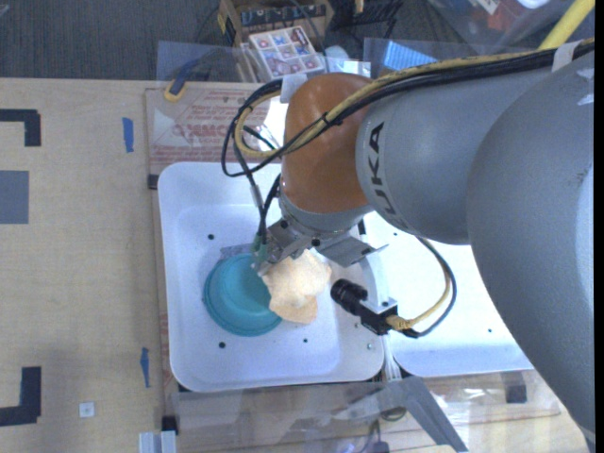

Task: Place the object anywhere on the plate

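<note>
The grey arm point(491, 149), nearest the lens, reaches in from the right over the bench point(75, 253), its orange band point(321, 140) above the left white bin point(189, 347). Below it the jaws point(274, 253) sit low at the edge of a teal plate point(236, 300); whether they are apart or together cannot be told. A pale yellow crumpled object point(297, 289) rests against the plate's right rim, partly overlapping it.

Pale wooden bench point(75, 281) bearing two shallow white bins point(189, 347) side by side, apparently touching.
</note>
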Action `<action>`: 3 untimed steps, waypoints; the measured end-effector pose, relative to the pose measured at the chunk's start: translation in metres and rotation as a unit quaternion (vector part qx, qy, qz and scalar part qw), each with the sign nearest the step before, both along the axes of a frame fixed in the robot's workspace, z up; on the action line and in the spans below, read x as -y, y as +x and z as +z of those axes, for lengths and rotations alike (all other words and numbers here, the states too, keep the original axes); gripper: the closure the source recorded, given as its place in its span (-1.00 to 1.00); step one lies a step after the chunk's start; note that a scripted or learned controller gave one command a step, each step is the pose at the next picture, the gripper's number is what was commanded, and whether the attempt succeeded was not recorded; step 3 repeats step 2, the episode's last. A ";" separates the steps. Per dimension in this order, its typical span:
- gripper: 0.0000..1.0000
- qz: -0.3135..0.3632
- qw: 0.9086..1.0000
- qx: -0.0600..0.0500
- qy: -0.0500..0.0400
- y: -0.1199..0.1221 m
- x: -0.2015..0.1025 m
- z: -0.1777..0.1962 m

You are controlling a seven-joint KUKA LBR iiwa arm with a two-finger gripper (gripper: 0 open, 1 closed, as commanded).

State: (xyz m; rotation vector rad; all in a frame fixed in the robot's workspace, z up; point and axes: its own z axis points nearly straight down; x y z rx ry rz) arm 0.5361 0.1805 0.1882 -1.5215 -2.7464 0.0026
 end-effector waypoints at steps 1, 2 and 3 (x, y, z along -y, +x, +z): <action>-1.00 0.000 1.000 0.000 0.000 0.000 0.000 0.000; -1.00 0.125 0.992 0.001 0.001 -0.007 0.082 -0.018; -1.00 0.125 0.992 0.001 0.001 -0.007 0.082 -0.018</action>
